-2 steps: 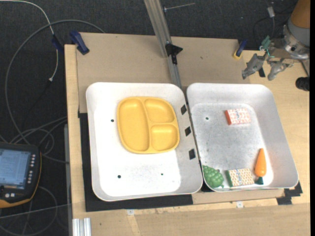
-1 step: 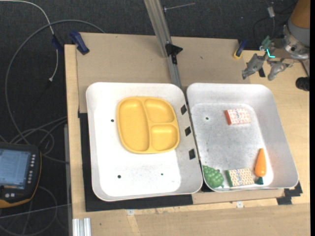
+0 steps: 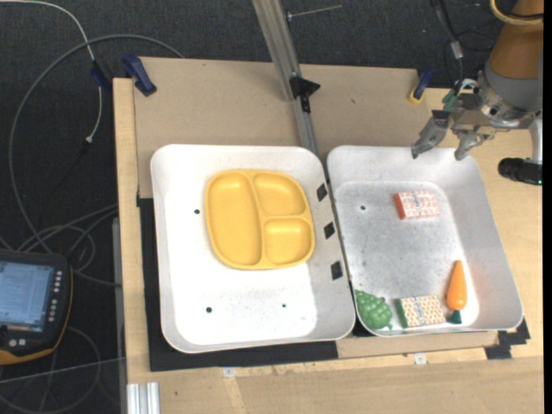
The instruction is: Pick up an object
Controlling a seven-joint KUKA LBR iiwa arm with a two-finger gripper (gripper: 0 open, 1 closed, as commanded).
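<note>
Four small objects lay in the right bin (image 3: 492, 231); the red box (image 3: 416, 204) sat nearest its far rim. Above that rim hung the gripper (image 3: 447, 147), fingers spread wide and empty, so the box lay toward the bin's middle from the fingers, long axis crosswise.

arm (image 3: 520, 50) cut by right edge | tablet (image 3: 30, 304) cut at left
</note>
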